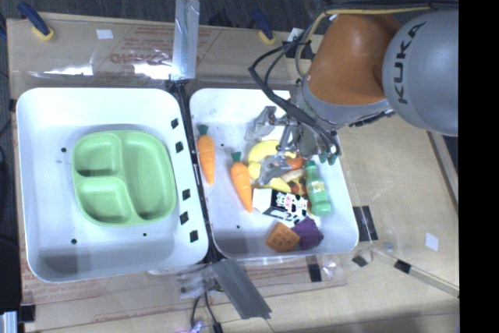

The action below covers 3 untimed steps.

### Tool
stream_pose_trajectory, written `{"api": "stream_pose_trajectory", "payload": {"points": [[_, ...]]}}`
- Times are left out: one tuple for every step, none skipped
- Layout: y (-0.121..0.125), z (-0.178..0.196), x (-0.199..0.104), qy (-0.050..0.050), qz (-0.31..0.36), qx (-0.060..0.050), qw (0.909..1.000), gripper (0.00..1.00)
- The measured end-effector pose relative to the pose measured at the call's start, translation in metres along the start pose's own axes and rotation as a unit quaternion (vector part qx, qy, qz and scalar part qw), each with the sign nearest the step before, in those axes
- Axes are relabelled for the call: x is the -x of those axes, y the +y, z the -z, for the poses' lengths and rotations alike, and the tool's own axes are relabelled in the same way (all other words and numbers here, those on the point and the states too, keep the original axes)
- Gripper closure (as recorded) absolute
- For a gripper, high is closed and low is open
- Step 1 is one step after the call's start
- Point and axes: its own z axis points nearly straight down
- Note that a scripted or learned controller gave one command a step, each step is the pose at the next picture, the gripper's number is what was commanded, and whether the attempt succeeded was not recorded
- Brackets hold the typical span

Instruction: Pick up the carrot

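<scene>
Cardboard sheeting covers the counter [405, 191] under two white bins, dark carpet beyond. The tool [282, 156] hangs in the right bin [234, 101] over a heap of toys; whether it is apart or together I cannot tell. One carrot [242, 185] lies just left of it, another carrot [206, 157] farther left by the bin wall, a green bottle [316, 193] just right, and a green divided tray [125, 177] sits in the left bin [39, 168].

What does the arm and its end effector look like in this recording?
The arm is a rounded grey body with KUKA in dark letters on its side and a broad orange band above the wrist. Black cables loop from the band's left side, with a yellowish line running along the top. The end effector is bare silvery metal, slim and angular, below a grey wrist collar.
</scene>
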Motion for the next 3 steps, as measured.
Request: {"api": "stream_pose_trajectory", "payload": {"points": [[0.005, -0.102, -0.021, 0.004, 0.036, 0.001, 0.9993, 0.0], [0.006, -0.088, -0.017, -0.001, 0.041, 0.0, 0.9992, 1.0], [0.019, -0.116, -0.067, 0.001, -0.004, 0.001, 1.0, 1.0]]}}
